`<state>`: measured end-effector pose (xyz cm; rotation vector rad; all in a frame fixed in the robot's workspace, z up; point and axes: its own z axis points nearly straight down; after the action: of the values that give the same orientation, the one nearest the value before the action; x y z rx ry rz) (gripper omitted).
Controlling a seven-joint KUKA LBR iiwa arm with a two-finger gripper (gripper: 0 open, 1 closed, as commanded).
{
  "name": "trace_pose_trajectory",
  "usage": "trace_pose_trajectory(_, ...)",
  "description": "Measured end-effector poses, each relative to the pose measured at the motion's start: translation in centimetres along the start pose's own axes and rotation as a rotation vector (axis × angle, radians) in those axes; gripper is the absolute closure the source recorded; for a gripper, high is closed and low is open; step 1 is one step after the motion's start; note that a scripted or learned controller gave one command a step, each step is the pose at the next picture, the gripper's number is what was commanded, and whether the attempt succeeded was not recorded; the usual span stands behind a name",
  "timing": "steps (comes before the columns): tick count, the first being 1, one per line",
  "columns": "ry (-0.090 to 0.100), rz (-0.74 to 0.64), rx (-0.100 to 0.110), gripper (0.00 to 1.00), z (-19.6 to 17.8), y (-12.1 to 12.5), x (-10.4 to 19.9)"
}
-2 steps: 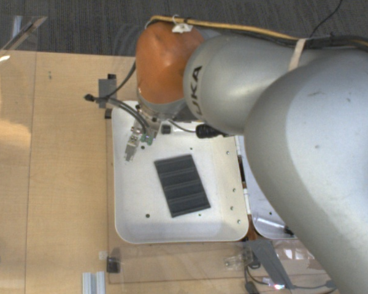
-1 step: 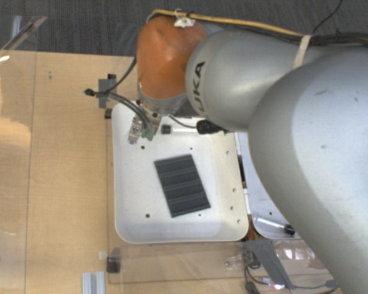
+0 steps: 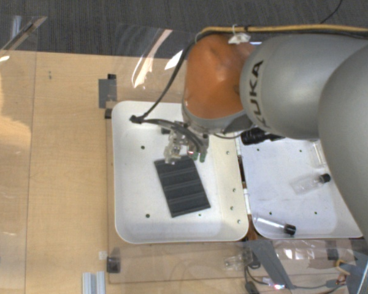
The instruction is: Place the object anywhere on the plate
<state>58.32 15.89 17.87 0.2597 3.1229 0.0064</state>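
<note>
**Q:** Where is your hand hanging right now?

**A:** I'm hovering my gripper over the left bin, right at the far end of the dark ribbed plate lying flat in it.

**Q:** Are you carrying the object?

**A:** I can't tell. The tip is small and cluttered from this angle, so I'm not claiming anything sits in it, nor how it is set.

**Q:** So where is the object?

**A:** Possibly at my tip. Otherwise, two clear tubes with dark caps are lying in the right bin, one in the middle and one by the near edge, both well apart from the plate.

**Q:** Which step are you on?

**A:** I'm judging it as the placing step. Next I'm needing to lower squarely over the ribs and let go without tipping anything off.
</note>
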Motion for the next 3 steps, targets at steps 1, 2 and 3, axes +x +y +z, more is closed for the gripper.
trace_pose_trajectory(1,-0.004,-0.098,-0.003,1.00,-4.7,8.8,-4.9)
trace_pose_trajectory(2,0.003,0.080,0.001,1.00,6.6,8.6,-6.7)
trace_pose_trajectory(3,-0.010,-0.337,-0.005,1.00,8.6,8.0,-0.7)
